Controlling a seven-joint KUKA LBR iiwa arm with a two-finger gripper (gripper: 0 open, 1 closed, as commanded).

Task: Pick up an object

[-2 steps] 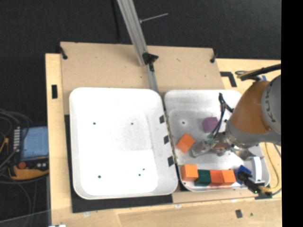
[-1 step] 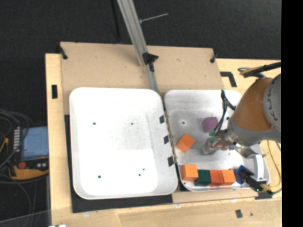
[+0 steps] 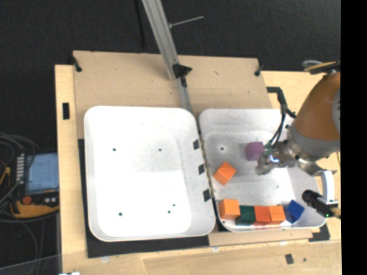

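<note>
1. Black floor surrounds the tan surface (image 3: 241, 73) bearing two white bins.
2. Arm (image 3: 318, 119) reaches in from the right; its tool (image 3: 266, 164) hangs low over the right bin (image 3: 241, 125), grip state unclear.
3. Purple block (image 3: 254, 150) sits just beside the tool.
4. Orange cube (image 3: 224, 173) lies apart, leftward.
5. Blocks (image 3: 261, 213) line the near wall.
6. Left bin (image 3: 143, 171) offers open room.

From my feed the arm (image 3: 321, 116) is cut off at the right edge — I see no more than its orange band and wrist. The gripper (image 3: 265, 166) is a small blur; I cannot tell how it stands. Its wrist hides part of the right bin (image 3: 241, 119)
</note>
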